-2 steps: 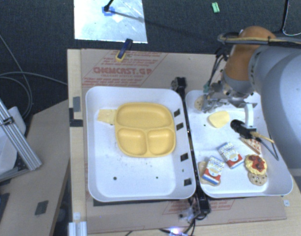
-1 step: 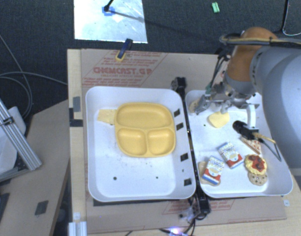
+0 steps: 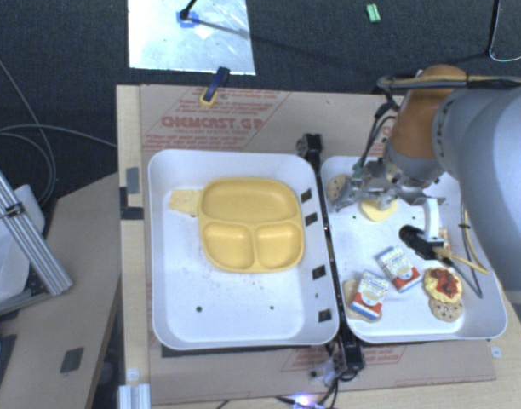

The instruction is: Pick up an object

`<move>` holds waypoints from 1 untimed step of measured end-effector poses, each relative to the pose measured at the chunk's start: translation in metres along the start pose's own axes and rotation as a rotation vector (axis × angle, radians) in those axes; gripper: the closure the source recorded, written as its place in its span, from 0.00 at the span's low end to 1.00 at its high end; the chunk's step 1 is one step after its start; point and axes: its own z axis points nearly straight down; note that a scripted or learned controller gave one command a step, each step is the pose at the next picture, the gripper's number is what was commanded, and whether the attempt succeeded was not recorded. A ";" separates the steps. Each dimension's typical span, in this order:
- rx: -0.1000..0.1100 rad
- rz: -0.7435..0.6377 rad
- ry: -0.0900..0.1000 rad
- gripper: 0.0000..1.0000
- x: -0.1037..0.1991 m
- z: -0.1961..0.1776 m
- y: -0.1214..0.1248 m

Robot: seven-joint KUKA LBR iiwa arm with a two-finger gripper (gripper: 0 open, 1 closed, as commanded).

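My gripper [image 3: 371, 194] hangs low over the back of the right bin [image 3: 490, 318], the arm reaching in from the right. Directly under it lies a pale yellow round piece [image 3: 381, 210], partly covered by the gripper. A brown cookie [image 3: 336, 187] lies just to its left by the bin wall. Toward the front are two small red, white and blue cartons [image 3: 398, 267] [image 3: 369, 295], a round piece with red topping [image 3: 443, 284] and another cookie [image 3: 447, 310]. I cannot see anything held.
The left bin [image 3: 171, 305] holds a yellow divided plate [image 3: 250, 224] and a flat pale yellow piece [image 3: 184, 201] at its back left. A black divider [image 3: 322, 228] runs between the bins. The arm's grey body covers the right bin's far right.
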 end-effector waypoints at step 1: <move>-0.005 -0.004 0.001 0.00 -0.008 -0.001 0.025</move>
